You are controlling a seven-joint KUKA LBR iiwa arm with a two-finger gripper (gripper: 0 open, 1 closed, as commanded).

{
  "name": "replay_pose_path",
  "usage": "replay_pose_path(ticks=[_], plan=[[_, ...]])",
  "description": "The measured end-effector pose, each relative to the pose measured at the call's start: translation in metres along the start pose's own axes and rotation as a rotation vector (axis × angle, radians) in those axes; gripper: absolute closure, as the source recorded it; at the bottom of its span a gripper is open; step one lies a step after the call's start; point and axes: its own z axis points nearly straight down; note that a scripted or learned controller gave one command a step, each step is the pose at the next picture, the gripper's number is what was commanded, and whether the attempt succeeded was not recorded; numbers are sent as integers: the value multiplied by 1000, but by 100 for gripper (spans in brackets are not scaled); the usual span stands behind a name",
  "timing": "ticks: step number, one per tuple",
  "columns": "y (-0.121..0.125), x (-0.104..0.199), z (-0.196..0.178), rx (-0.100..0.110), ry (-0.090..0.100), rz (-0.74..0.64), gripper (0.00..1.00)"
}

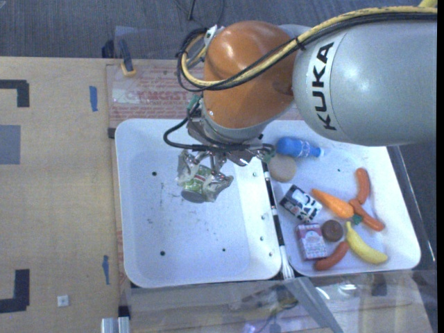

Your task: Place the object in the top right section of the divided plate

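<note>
My gripper [202, 174] hangs over the upper middle of the left white bin [149, 255], below the arm's orange band. A crumpled shiny packet [201, 186] with green and red marks sits right at the gripper's tip. The view does not settle whether the packet is gripped or merely lies under the gripper.
The right bin [406, 255] holds a blue bottle [298, 147], a brown round thing [282, 167], a black-and-white packet [300, 204], toy carrots [333, 203], a banana [364, 245], red sausages [331, 255] and a red box [311, 241]. The grey arm covers the bins' upper right.
</note>
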Motion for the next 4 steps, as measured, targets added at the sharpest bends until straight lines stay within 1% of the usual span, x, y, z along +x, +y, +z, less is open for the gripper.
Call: replay_pose_path(ticks=[1,2,3,4], plan=[[73,18,38,-4,4,-231,100],[4,-3,-23,-1,0,-151,100],[61,10,59,-3,3,-204,100],[70,67,82,-8,5,-796,100]])
